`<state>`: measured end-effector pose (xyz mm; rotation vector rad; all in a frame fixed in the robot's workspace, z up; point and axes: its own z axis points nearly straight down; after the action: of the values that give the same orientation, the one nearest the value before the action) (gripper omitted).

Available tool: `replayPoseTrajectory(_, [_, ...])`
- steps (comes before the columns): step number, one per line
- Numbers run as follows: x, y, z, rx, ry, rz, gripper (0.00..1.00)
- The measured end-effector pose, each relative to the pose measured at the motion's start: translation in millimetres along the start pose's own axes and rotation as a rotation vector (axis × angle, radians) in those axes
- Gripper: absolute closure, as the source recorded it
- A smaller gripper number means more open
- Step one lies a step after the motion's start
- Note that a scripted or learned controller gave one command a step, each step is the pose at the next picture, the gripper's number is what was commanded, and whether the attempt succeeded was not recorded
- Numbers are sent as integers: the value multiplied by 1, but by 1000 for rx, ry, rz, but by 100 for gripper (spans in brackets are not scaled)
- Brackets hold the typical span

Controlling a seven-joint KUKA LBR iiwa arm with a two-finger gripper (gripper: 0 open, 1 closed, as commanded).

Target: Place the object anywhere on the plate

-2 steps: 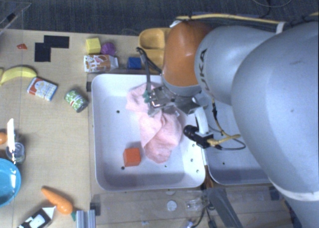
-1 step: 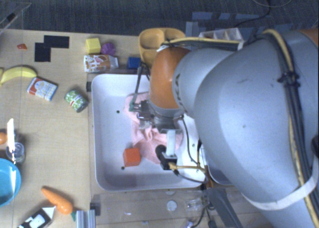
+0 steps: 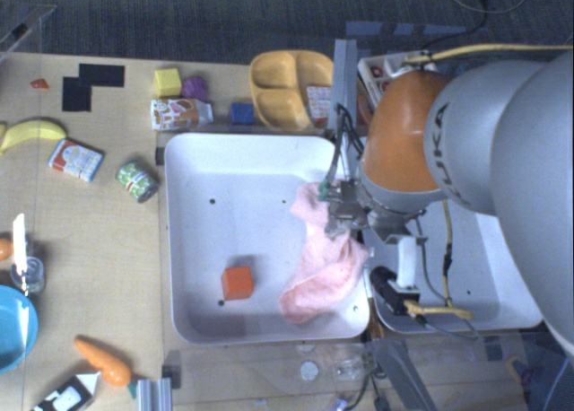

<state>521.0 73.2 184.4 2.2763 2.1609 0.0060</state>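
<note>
A crumpled pink cloth (image 3: 321, 266) lies along the right side of the left white bin (image 3: 193, 221), its lower end bunched near the bin's front right corner. My gripper (image 3: 342, 214) is at the cloth's upper part, up against the bin's right wall, and the arm's grey body and orange band (image 3: 404, 144) hide much of it. A small orange cube (image 3: 238, 283) sits on the bin floor toward the front left, well apart from the gripper. A rounded white rim (image 3: 395, 318), perhaps the plate, shows under the arm in the right bin.
The arm covers most of the right bin (image 3: 502, 306). Outside the bins, on the wooden bench to the left, lie a banana (image 3: 31, 134), a small carton (image 3: 76, 160), a can (image 3: 137, 180), a carrot (image 3: 105, 361) and a blue dish (image 3: 13, 328). A yellow divided tray (image 3: 289, 88) stands behind the left bin.
</note>
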Motion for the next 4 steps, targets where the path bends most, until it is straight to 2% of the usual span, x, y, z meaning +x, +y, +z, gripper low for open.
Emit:
replayPoseTrajectory(1, [-49, -10, 1, 2, 0, 83, 100])
replayPoseTrajectory(2, [-115, -18, -11, 0, -2, 165, 100])
replayPoseTrajectory(3, [-117, -26, 0, 2, 0, 157, 100])
replayPoseTrajectory(4, [-132, -2, -33, 0, -1, 119, 100])
